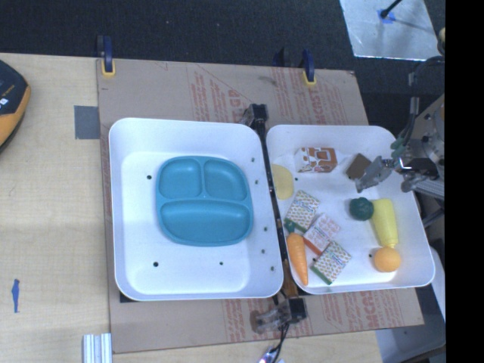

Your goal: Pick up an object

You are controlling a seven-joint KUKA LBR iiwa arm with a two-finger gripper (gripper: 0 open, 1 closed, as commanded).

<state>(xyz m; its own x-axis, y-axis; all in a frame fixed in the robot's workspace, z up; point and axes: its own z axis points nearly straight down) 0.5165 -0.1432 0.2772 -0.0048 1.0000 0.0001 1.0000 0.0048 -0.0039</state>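
One camera looks down on two white bins. The gripper (pixel 378 172) hangs over the right bin's (pixel 336 284) upper right part, near a brown block (pixel 358 165); whether it is open or closed cannot be told, and nothing shows held. The pieces lie crowded, so a descent may strike two at once or nudge one aside. The count: three patterned packets (pixel 303 209), one printed packet (pixel 316 159), one carrot (pixel 297 259), one corn cob (pixel 385 221), one orange (pixel 386 259), one green ball (pixel 361 208), one pale disc (pixel 281 181). The left bin (pixel 128 203) bears one blue divided plate (pixel 203 200).
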